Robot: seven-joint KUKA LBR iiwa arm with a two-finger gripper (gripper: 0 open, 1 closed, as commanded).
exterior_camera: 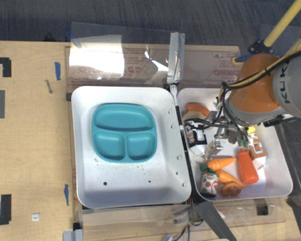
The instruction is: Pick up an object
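The right bin (pixel 281 177) holds several toy foods: an orange carrot (pixel 221 162), a red-orange bottle-shaped piece (pixel 247 167), a small can with a red label (pixel 209 182), a brown piece (pixel 231 187) and an orange item (pixel 195 107) at the back. My gripper (pixel 214 147) hangs low over the middle of this bin, just above the carrot's upper end. Its metal fingers point down and left, and nothing is seen held between them. The grey and orange arm (pixel 256 87) covers the bin's back right part.
The left bin (pixel 85 174) bears a teal divided plate (pixel 124 131). A clear plastic sheet (pixel 120 59) and an upright metal divider (pixel 175 59) stand behind the bins. A small white and orange block (pixel 256 147) lies near the right bin's right side.
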